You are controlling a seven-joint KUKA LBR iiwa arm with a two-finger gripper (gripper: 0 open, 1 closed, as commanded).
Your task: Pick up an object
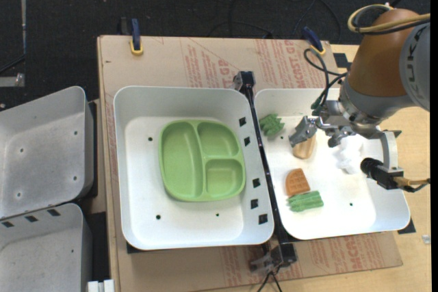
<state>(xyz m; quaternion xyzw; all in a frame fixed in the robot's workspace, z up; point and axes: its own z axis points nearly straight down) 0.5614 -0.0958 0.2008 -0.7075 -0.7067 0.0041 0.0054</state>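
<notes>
My gripper (318, 136) hangs over the back of the right bin (390, 219), open, with nothing between its fingers. A tan lump (306, 149) lies just under its left finger (299, 133). A white crumpled object (348, 155) sits beside its right finger (336, 139). An orange-brown piece (297, 181) and a green ridged piece (305, 202) lie nearer the front of this bin. Another green piece (272, 124) rests at the bin's back left corner.
The left bin (137, 215) holds a light green divided plate (203, 159). A black divider (259, 161) runs between the two bins. Grey lids (41, 147) lie off the bench at the left. A black cable loops past the arm at the right.
</notes>
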